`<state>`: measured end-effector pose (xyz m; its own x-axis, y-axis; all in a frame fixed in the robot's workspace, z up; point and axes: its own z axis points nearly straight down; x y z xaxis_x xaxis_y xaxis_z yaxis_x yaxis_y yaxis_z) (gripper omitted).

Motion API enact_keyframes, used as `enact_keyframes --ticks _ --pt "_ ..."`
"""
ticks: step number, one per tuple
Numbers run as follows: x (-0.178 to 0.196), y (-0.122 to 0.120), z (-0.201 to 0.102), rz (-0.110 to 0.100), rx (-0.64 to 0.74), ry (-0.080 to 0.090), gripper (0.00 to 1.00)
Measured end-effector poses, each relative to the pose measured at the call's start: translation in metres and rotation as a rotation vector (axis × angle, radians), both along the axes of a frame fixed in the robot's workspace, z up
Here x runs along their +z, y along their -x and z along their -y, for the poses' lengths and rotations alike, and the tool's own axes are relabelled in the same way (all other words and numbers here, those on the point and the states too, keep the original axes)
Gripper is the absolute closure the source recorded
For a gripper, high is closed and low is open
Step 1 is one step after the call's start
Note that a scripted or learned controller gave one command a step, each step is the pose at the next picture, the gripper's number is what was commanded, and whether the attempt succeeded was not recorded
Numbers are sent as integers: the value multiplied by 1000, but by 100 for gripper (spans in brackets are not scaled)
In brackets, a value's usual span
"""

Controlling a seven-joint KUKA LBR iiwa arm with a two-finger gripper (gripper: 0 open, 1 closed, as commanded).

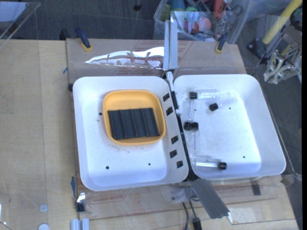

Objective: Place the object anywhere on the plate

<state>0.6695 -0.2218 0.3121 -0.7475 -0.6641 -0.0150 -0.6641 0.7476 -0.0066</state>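
The dark grey rectangular block with raised ribs point(133, 123) lies flat on the yellow plate with rounded corners point(134, 96). It covers most of the plate's floor and sits a little toward the near edge. The long axis of the block goes from left to right across the camera view, with a very slight tilt, so the right end is a little farther from the camera than the left end. The ribs and the grooves between them go the other way, from near to far. The whole block is inside the plate's rim.

The plate stands in the left shallow white bin point(86, 128), in the middle of its far half. The right shallow white bin point(254, 128) touches it along the middle edge, where a row of small black square marks point(172, 128) shows. In the right bin lie some clear plastic tubes with black caps: one point(206, 96) near the far edge, one point(192, 126) by the left wall, one point(211, 165) by the near edge. A loose black cap point(213, 107) lies just below the first tube.

Both bins rest on the light wooden table point(33, 128). Behind the table stands a clear plastic box full of coloured things point(206, 8).

The state of the pincer I cannot tell.
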Motion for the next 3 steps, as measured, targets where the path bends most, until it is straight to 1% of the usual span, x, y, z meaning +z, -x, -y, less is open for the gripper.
enact_keyframes --ticks 1,2,3 --pt "85 1 0 -4 192 6 100" --pt "85 1 0 -5 191 5 0" --pt "-14 1 -1 -10 354 5 0"
